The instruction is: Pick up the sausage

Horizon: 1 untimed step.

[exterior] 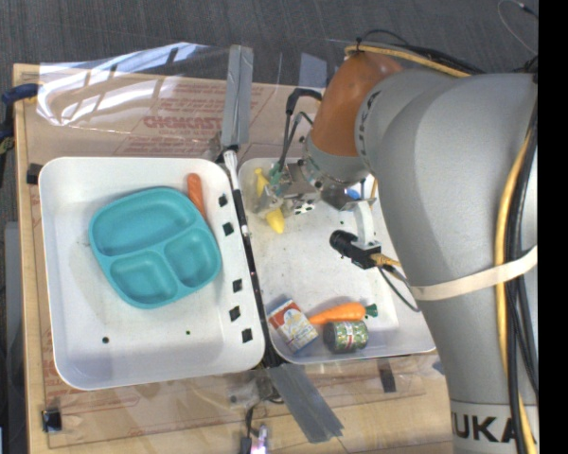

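Sausage point(196, 193) lay in the left bin point(66, 253), at its upper right, just beside the upper right edge of the teal divided plate point(154, 245) and close to the wall between the bins. Its long axis ran roughly up and down the frame, leaning slightly left at the top. The pincer point(289, 189) hung over the upper left of the right bin point(398, 348), above a yellow piece point(275, 219); whether it was wide or narrow could not be told. The likely trouble: the sausage sat wedged between plate and wall, so a descent might strike either, or the pincer might close on the yellow piece instead.
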Tool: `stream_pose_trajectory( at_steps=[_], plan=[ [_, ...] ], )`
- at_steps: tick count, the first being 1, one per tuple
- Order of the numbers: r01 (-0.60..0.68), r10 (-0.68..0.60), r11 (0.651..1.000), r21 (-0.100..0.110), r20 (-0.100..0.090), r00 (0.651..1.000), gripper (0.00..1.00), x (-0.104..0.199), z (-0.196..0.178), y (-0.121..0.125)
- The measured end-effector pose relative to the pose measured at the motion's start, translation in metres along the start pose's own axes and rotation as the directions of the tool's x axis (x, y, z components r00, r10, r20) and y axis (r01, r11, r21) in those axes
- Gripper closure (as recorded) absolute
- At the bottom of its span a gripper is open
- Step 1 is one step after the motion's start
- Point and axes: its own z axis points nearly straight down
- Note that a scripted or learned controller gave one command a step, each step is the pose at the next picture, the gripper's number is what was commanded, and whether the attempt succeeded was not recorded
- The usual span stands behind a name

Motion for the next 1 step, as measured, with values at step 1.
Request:
stream_pose_trajectory(
  at_steps=[1],
  plan=[
    [-0.066,0.065,0.998,-0.017,-0.005,0.998,1.0,0.0018,-0.0797,-0.0197]
  ],
)
